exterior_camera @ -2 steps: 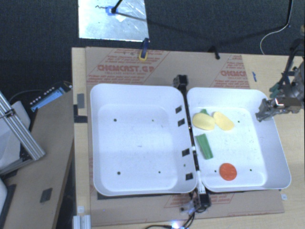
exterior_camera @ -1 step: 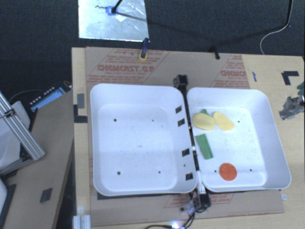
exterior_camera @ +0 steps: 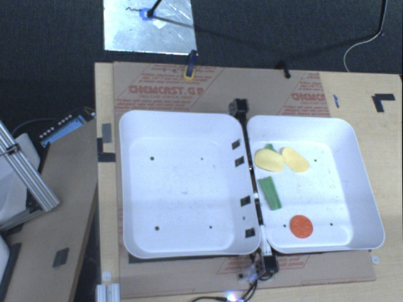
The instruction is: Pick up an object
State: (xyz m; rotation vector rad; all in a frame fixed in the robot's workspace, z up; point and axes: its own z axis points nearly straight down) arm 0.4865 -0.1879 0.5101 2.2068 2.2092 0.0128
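Observation:
The right bin (exterior_camera: 352, 168) holds several small objects. Two pale yellow pieces lie side by side near its upper left: one (exterior_camera: 269, 160) by the divider, the other (exterior_camera: 295, 160) just right of it. A small green bit (exterior_camera: 270, 148) peeks out above the left yellow piece. A green stick (exterior_camera: 271, 192) lies below them, slanted along the bin's left side. An orange-red disc (exterior_camera: 301, 226) rests near the bin's front.
The left bin (exterior_camera: 182, 181) sits beside the right one, joined by a black clipped divider (exterior_camera: 249, 175). Both rest on a cardboard sheet (exterior_camera: 164, 87). A shiny metal plate (exterior_camera: 149, 16) lies beyond the bench, and an aluminium frame (exterior_camera: 25, 175) stands at the left.

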